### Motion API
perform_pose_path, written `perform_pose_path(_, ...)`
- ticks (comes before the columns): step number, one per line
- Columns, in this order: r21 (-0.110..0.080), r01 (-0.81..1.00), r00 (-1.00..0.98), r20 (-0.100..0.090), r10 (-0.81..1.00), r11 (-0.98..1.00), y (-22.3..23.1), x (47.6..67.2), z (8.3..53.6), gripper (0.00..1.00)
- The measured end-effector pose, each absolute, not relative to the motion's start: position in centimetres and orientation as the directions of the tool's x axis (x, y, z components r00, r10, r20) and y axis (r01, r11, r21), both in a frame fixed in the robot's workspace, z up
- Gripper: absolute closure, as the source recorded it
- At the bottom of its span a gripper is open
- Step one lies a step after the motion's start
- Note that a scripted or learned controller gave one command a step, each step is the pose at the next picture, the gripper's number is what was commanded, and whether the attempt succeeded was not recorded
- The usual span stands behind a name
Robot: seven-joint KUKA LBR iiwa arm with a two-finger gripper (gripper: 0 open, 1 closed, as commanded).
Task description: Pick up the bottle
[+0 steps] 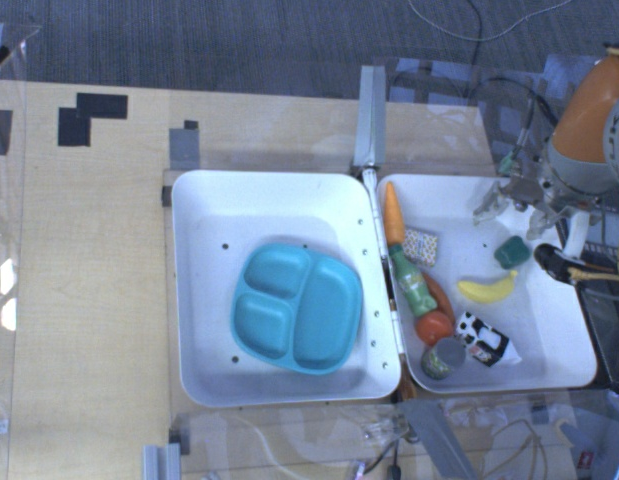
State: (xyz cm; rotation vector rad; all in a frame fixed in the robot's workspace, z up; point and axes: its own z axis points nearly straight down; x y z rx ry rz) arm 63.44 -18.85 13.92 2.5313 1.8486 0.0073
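End effector [522, 211] over the right bin's [579, 353] far right side, fingers spread apart and gripping nothing, bottle [410, 283] lying green-capped against that bin's left wall between carrot [393, 215] and tomato [434, 327], banana [487, 288] nearby, blue divided plate [297, 306] in the left bin [204, 268].

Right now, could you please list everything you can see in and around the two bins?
left bin: one, white, left half of bench
plate: one, blue, divided, in left bin
right bin: one, white, beside left bin
carrot: one, orange, right bin, top-left edge
bottle: one, green and red, lying along right bin's left wall
cloth: one, patterned, beside carrot
banana: one, yellow, right bin centre
green block: one, above banana
cow-print item: one, black and white, below banana
grey lump: one, bottom-left corner
gripper: one, over right bin's top-right
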Motion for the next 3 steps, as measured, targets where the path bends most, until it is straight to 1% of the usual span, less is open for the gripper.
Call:
perform_pose_path(1, 0.004, 0.922, 0.387, 0.001, 0.922, -0.387, -17.9, 59.9, 13.0, 0.0)
perform_pose_path(2, 0.006, 0.721, 0.693, 0.007, 0.721, -0.693, -9.7, 58.5, 8.9, 0.0)
perform_pose_path(3, 0.002, 0.644, 0.765, 0.002, 0.644, -0.765, -16.0, 58.4, 11.4, 0.0)
